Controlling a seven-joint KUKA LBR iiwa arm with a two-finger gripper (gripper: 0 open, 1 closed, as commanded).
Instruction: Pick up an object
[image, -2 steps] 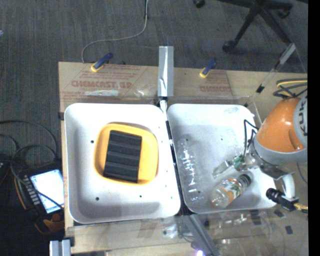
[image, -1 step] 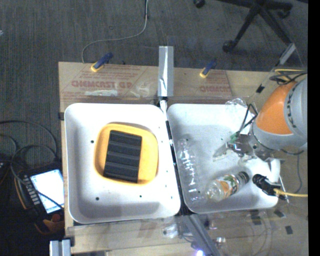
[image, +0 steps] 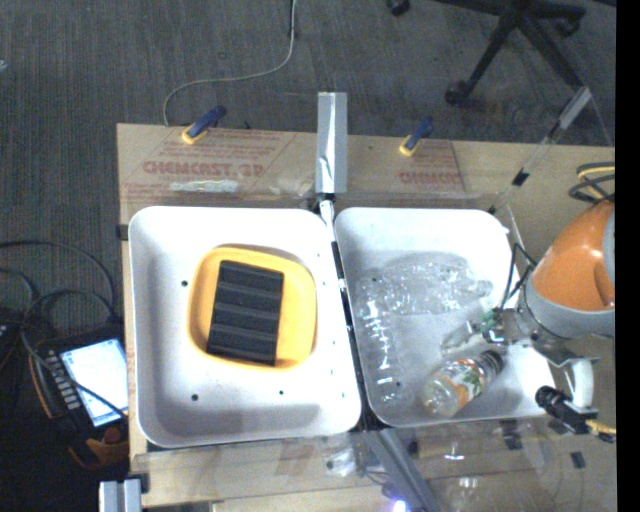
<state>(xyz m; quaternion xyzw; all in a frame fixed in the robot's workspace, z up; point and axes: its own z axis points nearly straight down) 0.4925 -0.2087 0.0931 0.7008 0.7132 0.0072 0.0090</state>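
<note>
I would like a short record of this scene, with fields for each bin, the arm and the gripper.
left bin: yellow tray with a black ridged block on it
right bin: clear plastic bottle lying on its side; crumpled clear wrap behind it
arm: at the right bin's right edge
gripper: low, at the bottle's cap end; grasp cannot be judged

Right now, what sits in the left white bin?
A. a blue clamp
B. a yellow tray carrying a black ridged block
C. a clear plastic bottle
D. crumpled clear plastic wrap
B: the yellow tray with the black ridged block on it lies in the left white bin.
</note>
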